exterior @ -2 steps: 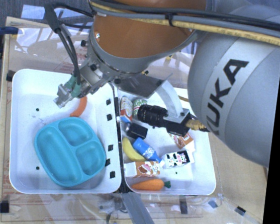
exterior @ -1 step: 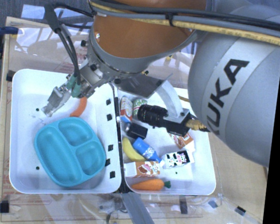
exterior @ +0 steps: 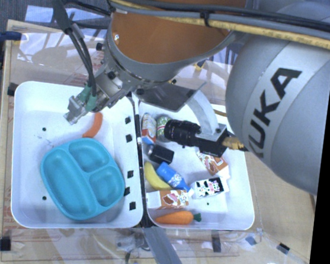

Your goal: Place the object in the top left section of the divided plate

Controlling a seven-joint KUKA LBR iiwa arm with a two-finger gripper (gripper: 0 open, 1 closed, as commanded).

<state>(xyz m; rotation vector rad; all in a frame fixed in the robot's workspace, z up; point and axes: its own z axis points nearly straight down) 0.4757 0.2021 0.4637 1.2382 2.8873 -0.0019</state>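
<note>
A blue divided plate [exterior: 82, 178] lies in the left bin [exterior: 32, 118], toward its front. An orange sausage-shaped object [exterior: 94, 126] lies on the bin floor just behind the plate's far rim. My gripper [exterior: 76, 110] hangs over the left bin, just left of the orange object's upper end and close to it. The object looks to be beside the gripper rather than in it. The arm's big orange and grey body covers the back of both bins.
The right bin [exterior: 240, 197] holds several items: a yellow banana [exterior: 153, 178], a blue bottle [exterior: 170, 175], a carrot [exterior: 173, 217], a cow-print carton [exterior: 209, 187], a small black block [exterior: 162, 154], a can [exterior: 161, 124] and snack packets [exterior: 212, 162].
</note>
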